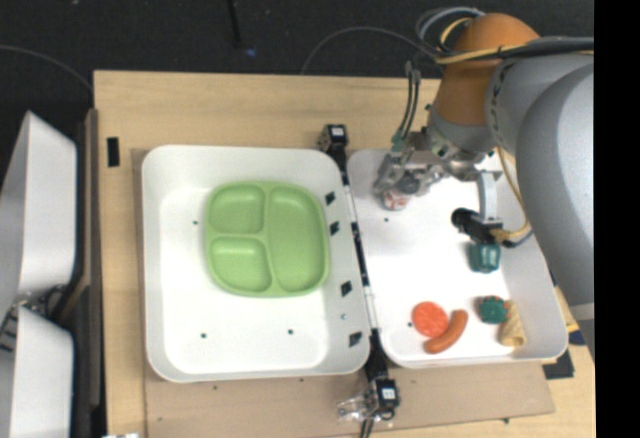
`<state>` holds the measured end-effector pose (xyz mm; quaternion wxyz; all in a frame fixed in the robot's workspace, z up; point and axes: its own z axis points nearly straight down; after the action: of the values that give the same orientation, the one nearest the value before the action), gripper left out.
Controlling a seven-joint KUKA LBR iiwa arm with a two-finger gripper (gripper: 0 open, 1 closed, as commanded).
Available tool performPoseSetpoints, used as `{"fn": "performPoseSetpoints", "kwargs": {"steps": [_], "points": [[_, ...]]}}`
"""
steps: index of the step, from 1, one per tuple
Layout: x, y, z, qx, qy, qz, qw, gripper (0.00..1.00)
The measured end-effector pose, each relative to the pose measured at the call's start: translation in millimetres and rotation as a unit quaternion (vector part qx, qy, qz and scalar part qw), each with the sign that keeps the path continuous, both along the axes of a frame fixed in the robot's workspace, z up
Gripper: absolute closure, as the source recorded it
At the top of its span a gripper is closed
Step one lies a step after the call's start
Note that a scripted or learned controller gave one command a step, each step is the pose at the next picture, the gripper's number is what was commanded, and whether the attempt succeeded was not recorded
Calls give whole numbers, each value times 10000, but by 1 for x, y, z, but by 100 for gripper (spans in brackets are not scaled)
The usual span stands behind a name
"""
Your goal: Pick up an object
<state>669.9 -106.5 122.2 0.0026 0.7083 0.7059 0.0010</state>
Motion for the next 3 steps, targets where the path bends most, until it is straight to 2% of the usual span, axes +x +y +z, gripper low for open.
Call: {"fn": "performPoseSetpoints", "kwargs": {"steps": [1, 3], "points": [[-1, 0, 44, 7, -4, -1, 10000, 100], [1, -8, 165, 2, -15, 32, 10000, 100]]}}
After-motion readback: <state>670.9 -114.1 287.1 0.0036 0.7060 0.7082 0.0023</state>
